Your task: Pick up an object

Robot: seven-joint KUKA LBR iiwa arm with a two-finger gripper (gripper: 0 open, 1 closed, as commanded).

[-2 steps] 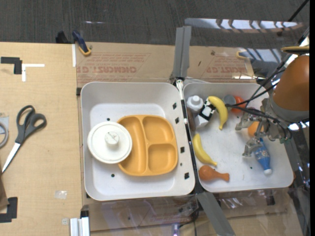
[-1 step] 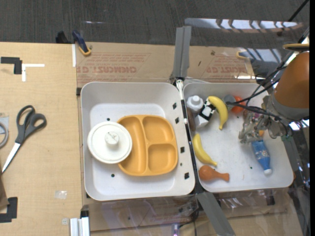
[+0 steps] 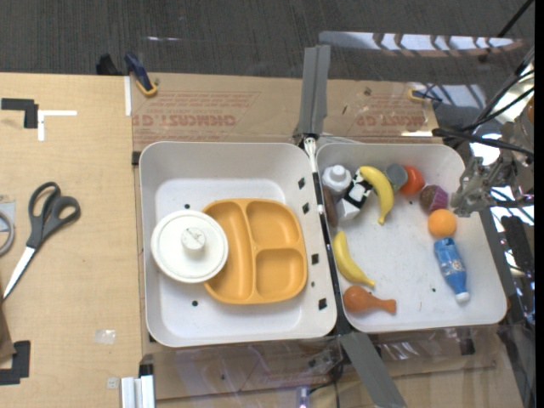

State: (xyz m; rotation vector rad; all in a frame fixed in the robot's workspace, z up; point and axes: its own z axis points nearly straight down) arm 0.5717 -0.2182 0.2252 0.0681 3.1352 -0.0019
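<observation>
While your gripper (image 3: 469,195) sits at the right edge of the right bin (image 3: 408,308), I can't tell its state. Nearest it, just below-left: an orange ball (image 3: 441,223) and a purple object (image 3: 433,198). Lower right lies a blue bottle (image 3: 451,268). Two bananas (image 3: 379,189) (image 3: 349,259) lie center-left in that bin. Left bin (image 3: 161,308), mid-frame, holds a yellow divided tray (image 3: 263,257) w/ a white lid (image 3: 189,245) on its left edge.

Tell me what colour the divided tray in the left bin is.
Yellow-orange, seen in the camera view: the divided tray.
</observation>
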